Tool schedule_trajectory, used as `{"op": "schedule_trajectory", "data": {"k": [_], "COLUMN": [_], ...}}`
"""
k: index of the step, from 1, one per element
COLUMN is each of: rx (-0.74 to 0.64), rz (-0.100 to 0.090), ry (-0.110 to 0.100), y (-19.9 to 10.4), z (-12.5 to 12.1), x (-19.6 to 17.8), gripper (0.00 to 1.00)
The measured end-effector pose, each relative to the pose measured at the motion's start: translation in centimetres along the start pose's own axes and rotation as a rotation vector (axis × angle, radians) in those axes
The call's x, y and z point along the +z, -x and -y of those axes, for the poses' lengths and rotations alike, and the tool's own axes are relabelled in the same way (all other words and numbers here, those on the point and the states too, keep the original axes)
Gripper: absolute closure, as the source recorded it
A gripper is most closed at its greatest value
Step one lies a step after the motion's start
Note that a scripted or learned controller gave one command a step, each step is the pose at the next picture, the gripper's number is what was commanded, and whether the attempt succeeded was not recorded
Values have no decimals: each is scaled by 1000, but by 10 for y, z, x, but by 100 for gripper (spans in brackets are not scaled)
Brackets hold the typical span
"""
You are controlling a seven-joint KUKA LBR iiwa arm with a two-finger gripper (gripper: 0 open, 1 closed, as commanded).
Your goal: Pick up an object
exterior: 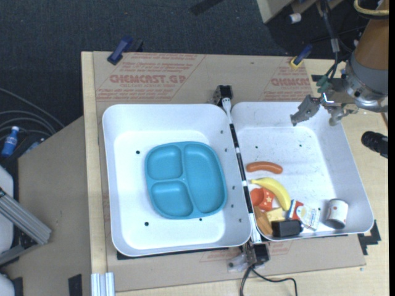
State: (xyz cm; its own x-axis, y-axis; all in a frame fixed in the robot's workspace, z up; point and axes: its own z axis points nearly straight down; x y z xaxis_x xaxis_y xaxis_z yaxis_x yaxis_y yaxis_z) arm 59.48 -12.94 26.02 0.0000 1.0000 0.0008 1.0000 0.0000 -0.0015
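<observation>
From my overhead camera: gripper (320, 110) hangs over the right bin's (345, 142) far edge, fingers spread, holding nothing. The objects sit heaped in that bin's near-left corner: hot dog (264, 167), banana (275, 190), a red item (260, 198), a black block (286, 228), a small white cylinder (336, 211). The left bin (117, 159) holds a blue divided plate (184, 179). The board under both reads "CHEMCAST GP" (147, 78).

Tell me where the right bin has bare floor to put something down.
The right bin is bare in its far half, between the hot dog and the gripper. Its near left corner is crowded around the banana.
</observation>
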Motion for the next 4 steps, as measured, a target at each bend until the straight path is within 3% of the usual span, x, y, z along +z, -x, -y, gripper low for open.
{"op": "schedule_trajectory", "data": {"k": [1,2,3,4], "rx": [0,0,1,1], "rz": [0,1,1,1], "ry": [-2,2,4,4], "y": [-35,-37,-37,-37], "z": [34,-3,-4,-4], "x": [135,176,165,166], "gripper": [0,0,100,0]}}
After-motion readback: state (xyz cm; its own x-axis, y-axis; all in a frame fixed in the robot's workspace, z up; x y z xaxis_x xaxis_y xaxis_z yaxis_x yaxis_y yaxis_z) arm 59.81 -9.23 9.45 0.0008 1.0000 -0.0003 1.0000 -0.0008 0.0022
